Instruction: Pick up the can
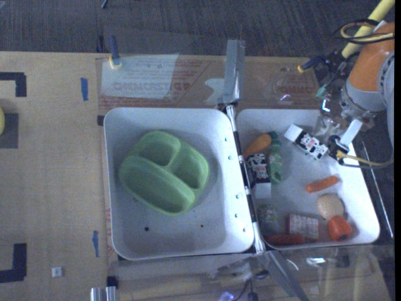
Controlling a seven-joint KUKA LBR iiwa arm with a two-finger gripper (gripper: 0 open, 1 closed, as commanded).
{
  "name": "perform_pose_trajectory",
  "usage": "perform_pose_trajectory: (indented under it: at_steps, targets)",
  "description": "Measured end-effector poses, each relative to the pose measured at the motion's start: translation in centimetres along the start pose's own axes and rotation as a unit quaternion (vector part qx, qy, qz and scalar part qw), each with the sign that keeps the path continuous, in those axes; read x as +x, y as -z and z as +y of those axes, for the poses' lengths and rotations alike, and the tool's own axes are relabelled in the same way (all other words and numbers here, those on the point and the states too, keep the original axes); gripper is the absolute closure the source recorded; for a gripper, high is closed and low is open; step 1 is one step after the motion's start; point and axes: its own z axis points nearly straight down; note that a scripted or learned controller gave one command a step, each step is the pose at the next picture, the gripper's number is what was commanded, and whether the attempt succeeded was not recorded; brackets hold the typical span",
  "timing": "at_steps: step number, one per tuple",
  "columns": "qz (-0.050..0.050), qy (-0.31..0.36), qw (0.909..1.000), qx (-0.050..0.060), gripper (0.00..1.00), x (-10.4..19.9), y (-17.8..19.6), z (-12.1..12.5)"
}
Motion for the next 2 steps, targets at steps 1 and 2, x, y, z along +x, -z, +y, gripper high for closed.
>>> perform_pose_trajectory:
  at_steps: [1, 2]
  targets:
    - [0.0, -0.024, 0.9997, 0.003, 1.0, 1.6, -0.3, -1.0]
    - [0.0, -0.05, 0.9988, 0.001, 1.0, 1.1, 1.3, -0.5]
